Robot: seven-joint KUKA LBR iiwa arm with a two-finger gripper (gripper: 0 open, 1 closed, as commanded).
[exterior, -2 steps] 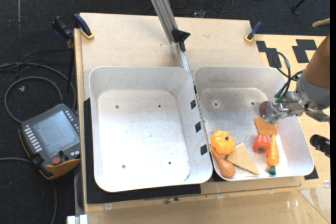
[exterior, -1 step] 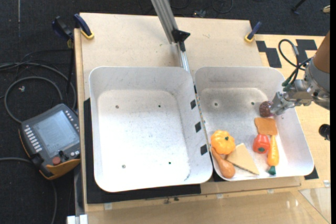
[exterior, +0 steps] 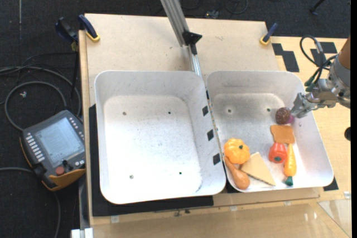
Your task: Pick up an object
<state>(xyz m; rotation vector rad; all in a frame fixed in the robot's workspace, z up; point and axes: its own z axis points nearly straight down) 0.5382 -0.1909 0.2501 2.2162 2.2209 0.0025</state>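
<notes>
The right bin [exterior: 245, 86] holds several toy foods near its front right. A dark purple round piece [exterior: 283, 115] lies by the right wall, with a brown toast slice [exterior: 283, 134] just below it. A red pepper [exterior: 277, 152] and a carrot [exterior: 290, 160] sit lower down. At the front are an orange pumpkin [exterior: 237, 150], a tan wedge [exterior: 257, 168] and a brown sausage-like piece [exterior: 239, 176]. My gripper [exterior: 299, 107] reaches in over the right wall, its tip just right of the purple piece and close to it. Nothing shows held in it.
The left bin [exterior: 111, 92] lies beside the right one, sharing a middle ridge [exterior: 209, 125]. A metal pole [exterior: 170, 3] slants over the back of the bench. Clamps sit at the bench's back corners. A teach pendant [exterior: 53, 145] lies on the floor at left.
</notes>
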